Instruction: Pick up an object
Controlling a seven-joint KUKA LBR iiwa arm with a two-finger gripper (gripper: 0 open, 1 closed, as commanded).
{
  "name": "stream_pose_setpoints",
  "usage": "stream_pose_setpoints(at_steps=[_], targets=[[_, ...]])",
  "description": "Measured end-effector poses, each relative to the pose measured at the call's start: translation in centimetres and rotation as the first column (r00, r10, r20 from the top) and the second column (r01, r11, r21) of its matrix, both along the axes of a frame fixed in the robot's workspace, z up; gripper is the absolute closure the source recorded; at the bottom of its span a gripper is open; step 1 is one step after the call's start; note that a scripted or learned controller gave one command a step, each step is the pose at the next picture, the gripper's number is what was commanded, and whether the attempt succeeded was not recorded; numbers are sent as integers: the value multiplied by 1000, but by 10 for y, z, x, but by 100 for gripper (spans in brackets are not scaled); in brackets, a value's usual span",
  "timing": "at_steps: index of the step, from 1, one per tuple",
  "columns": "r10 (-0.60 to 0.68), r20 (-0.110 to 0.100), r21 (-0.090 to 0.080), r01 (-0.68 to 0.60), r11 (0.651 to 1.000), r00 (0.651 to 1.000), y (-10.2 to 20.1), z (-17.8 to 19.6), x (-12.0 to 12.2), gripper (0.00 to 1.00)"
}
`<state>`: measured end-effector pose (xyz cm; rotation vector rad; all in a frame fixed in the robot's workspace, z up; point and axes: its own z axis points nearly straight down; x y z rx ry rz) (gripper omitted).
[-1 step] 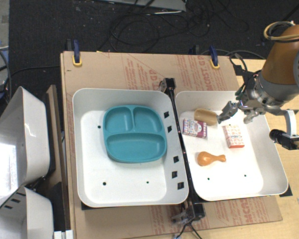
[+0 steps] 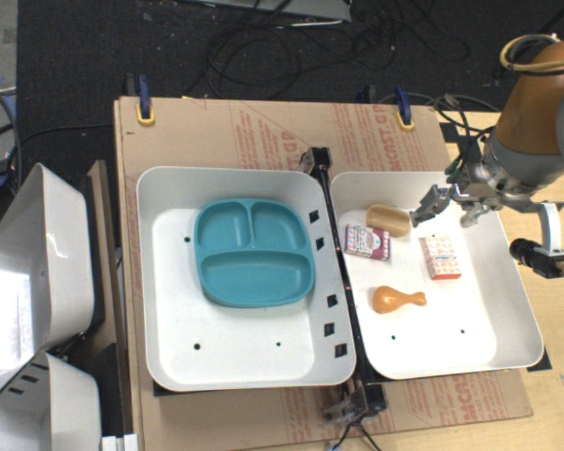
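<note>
My gripper (image 2: 448,207) hangs over the far part of the right bin (image 2: 512,346), its two fingers spread apart and open with nothing between them. A tan bread-like piece (image 2: 388,219) lies just left of the left fingertip. A small pink and white box (image 2: 367,242) lies beside it, toward the bin's left wall. A white and red carton (image 2: 441,256) rests below the gripper. An orange drumstick-shaped toy (image 2: 397,299) lies near the bin's middle.
The left bin (image 2: 160,346) holds a teal divided plate (image 2: 254,253). A black divider (image 2: 334,271) runs between the bins. White tubs (image 2: 38,271) stand off the bench at the left. Cables lie on the floor behind.
</note>
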<state>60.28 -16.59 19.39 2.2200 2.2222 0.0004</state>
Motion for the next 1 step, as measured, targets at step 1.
stream_pose_setpoints(at_steps=[1], targets=[[-1,-5,1,1,1000,1000,3,-45,-7,0]])
